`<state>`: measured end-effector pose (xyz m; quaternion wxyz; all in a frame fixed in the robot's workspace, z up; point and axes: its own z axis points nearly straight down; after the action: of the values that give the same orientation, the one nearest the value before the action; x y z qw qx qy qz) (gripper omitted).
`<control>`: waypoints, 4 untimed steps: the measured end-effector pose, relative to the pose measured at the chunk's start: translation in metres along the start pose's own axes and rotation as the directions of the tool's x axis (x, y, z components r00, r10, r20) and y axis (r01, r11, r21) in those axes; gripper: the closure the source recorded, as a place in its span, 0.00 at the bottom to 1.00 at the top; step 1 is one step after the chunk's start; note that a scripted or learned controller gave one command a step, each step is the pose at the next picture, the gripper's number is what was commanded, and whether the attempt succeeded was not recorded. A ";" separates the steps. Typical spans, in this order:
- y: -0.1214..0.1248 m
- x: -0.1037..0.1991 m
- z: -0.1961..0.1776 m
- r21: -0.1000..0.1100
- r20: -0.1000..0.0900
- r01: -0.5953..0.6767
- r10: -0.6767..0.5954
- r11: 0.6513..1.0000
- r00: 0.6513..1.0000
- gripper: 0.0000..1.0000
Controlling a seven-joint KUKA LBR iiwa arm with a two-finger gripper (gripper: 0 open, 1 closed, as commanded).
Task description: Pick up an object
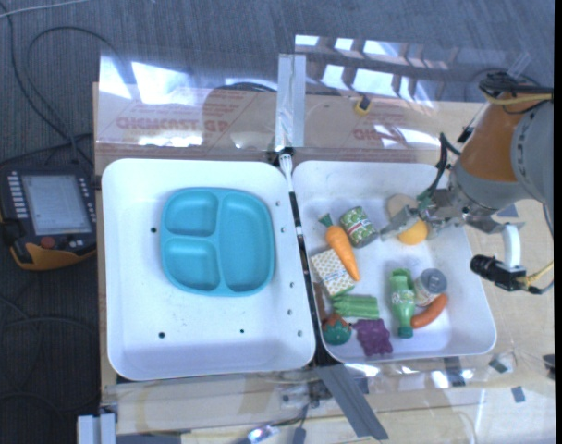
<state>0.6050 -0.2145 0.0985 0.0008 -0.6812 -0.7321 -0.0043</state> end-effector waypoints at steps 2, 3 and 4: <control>0.019 0.011 -0.049 0.006 0.008 -0.030 0.030 1.000 1.000 0.00; 0.013 0.000 0.001 -0.001 0.003 0.023 -0.023 1.000 1.000 0.00; 0.012 -0.001 -0.007 0.001 0.004 0.023 -0.023 1.000 1.000 1.00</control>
<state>0.6168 -0.2145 0.1057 -0.0007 -0.6729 -0.7397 -0.0026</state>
